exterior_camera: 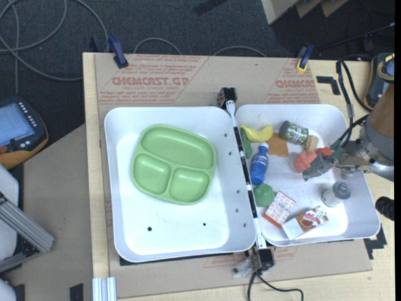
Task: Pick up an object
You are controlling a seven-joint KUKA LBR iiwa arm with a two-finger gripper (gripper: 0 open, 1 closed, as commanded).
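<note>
The pincer (pixel 315 166) hangs low over the right bin (pixel 357 221), reaching in from the right, its dark tips just beside a reddish-orange lump (pixel 304 160); whether the tips are apart or together I cannot tell, and nothing is plainly seen between them.

From the left: the left bin (pixel 122 231) on the worktop (pixel 182 80) holds a green divided plate (pixel 173 163), lying flat toward the bin's upper half. Past the divider, the right bin carries a yellow banana-like toy (pixel 257 132) near its upper left corner, with a blue bottle (pixel 259 163) just below it and a green piece (pixel 264 195) below that. An orange scrap (pixel 278 148) lies between the bottle and a dark jar (pixel 294 132) resting on its side. Lower down, a small red-and-white packet (pixel 279 208) lies beside a second printed packet (pixel 308 221). A grey round cap (pixel 338 191) sits near the pincer, apart from it.
</note>
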